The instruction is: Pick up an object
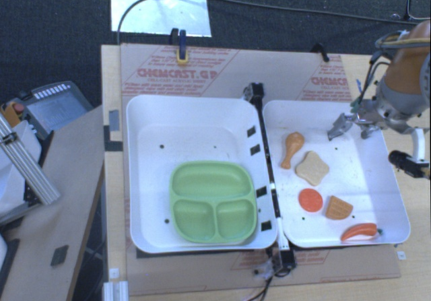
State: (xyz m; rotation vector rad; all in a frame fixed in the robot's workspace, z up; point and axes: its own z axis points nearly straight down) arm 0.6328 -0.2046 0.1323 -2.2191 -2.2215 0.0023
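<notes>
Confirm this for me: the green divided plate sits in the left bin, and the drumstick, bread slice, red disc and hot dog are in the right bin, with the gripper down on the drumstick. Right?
Not quite. The camera view shows the gripper off to the right of the drumstick, not touching it. The rest stands: green divided plate in the left bin, bread slice, red disc and hot dog in the right bin.

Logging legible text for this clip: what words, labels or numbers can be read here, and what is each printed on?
"CHEMCAST GP", red print on the brown sheet under the bins, behind the left bin.
A second red print of the same kind behind the right bin, slanted and too blurred to read.
The grey device at left: markings too small to read.
</notes>
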